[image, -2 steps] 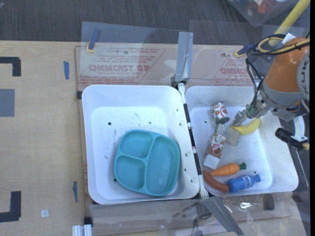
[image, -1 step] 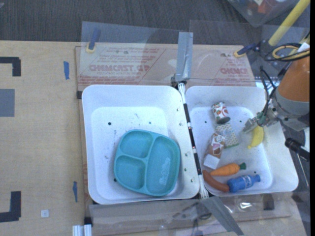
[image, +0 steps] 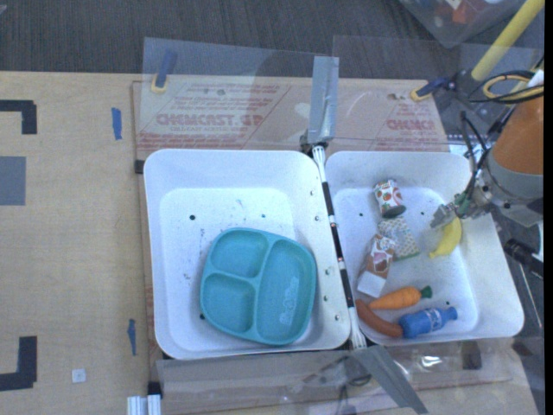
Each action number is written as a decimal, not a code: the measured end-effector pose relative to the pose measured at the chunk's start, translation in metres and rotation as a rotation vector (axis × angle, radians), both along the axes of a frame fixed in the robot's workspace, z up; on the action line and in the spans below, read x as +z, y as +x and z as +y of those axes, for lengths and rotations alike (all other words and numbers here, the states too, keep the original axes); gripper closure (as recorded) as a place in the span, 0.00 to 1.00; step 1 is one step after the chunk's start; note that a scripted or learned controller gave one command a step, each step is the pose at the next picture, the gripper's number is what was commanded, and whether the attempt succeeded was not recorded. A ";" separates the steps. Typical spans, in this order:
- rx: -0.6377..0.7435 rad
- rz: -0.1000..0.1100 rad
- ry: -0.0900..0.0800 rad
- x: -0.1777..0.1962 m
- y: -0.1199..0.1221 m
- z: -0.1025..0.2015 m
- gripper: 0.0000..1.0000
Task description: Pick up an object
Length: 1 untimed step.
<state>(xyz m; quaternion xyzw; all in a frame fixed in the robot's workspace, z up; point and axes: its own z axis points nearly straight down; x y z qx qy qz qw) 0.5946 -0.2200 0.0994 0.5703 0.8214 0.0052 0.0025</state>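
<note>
Since the gripper [image: 451, 211], whose opening I cannot tell, sits just above the banana [image: 447, 239], it should centre over it before closing.

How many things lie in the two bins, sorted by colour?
Teal: 1, the plate
Yellow: 1, the banana
Orange: 2, the carrot and the sausage
Blue: 1, the bottle
Patterned: 3, small packets
Total: 8
</note>
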 end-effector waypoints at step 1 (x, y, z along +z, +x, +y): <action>0.115 0.004 -0.009 0.091 0.032 0.058 1.00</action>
